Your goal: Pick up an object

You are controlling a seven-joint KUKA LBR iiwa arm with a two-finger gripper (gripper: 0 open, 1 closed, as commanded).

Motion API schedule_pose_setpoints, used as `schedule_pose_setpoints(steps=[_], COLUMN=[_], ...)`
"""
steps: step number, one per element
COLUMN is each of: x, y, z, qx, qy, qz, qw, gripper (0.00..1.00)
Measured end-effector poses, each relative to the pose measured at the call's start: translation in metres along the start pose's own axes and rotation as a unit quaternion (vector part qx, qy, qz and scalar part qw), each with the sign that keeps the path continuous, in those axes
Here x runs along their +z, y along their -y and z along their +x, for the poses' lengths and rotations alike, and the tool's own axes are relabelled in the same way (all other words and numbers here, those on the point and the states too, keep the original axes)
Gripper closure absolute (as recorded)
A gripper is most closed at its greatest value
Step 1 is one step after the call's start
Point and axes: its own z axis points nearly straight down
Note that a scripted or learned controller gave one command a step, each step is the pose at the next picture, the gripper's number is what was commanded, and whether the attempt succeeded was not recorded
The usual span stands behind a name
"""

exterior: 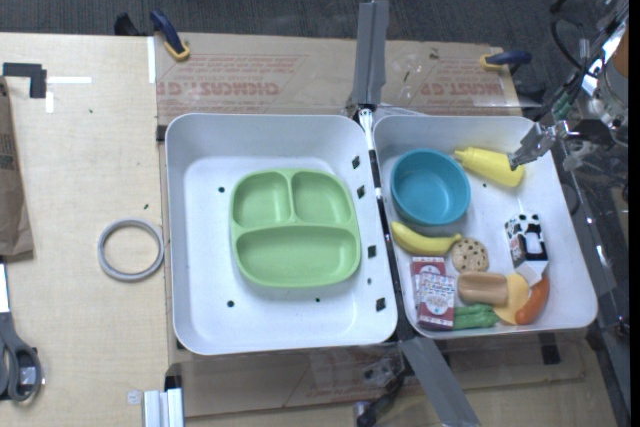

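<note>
Bench, pale wood, carries everything; landmark taken as the blue bowl.

Left bin: white, shallow, lies left of the bowl across the divider. A green divided plate with three compartments sits flat near its middle.

Right bin: white, holds the bowl in its upper left part plus the small items.

Arm: enters from the right edge, up and right of the bowl, mostly cables and dark hardware. Gripper sits low over the right bin's upper right corner, tip touching or just over the end of the yellow squash. Whether the claw is released or clenched cannot be told; the tip is too small and dark.

Items, by size:
- Blue bowl, upright.
- Yellow squash, just right of the bowl, lying on its side, far end under the gripper tip.
- Banana, directly below the bowl, curved, near the bin's left wall.
- Red printed box, well below the bowl, flat.
- Bread roll, below and right of the bowl, beside the box.
- Carrot, further right of the roll.
- Black-and-white carton, right and below the bowl.
- Cookie, just below the bowl, touching the banana's end.
- Green pod, under the roll.

Grey tape ring on the bench, far left of the bowl.
</note>
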Motion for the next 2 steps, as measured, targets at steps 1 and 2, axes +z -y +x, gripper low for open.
schedule_pose_setpoints(steps=[1,2], x=[0.087,0.139], y=[-0.053,-0.069], z=[0.030,0.018], qx=[0.023,0.029], qy=[0.000,0.001], qz=[0.000,-0.002], qw=[0.9997,0.9996], gripper=[0.00,0.00])
